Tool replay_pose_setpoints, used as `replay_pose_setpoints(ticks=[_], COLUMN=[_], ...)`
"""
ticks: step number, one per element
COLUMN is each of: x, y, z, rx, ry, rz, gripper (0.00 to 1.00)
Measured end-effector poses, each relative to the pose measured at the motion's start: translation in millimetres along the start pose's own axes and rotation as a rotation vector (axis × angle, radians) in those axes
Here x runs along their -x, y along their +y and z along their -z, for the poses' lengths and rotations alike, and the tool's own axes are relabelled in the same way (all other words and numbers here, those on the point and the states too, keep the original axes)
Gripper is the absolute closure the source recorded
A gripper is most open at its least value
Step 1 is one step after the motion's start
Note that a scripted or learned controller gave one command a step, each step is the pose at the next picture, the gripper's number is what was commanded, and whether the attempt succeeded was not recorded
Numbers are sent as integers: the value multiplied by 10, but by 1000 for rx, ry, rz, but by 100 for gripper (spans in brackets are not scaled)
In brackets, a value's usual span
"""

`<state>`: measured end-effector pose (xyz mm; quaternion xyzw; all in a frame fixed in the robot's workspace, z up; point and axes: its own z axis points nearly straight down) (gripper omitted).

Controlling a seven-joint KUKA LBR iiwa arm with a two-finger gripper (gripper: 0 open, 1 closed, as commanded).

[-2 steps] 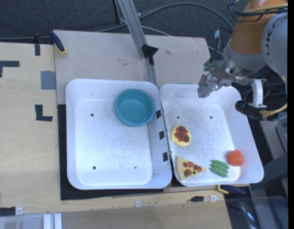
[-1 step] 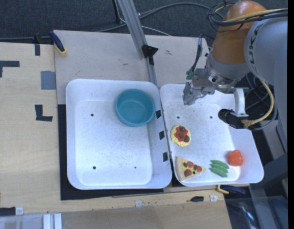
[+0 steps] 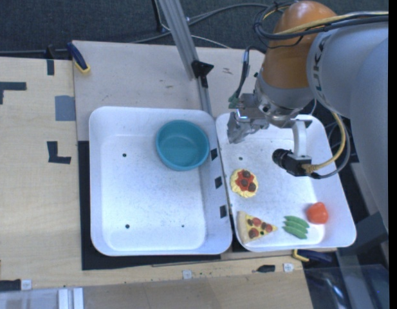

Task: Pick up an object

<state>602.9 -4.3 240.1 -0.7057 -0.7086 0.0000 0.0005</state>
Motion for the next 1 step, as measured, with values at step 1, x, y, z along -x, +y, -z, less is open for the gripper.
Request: replay_pose_setpoints(ticks=[1], x=[-568], y=[-78], z=[-83], rx=[0], ry=[0], rz=[1], gripper=[100])
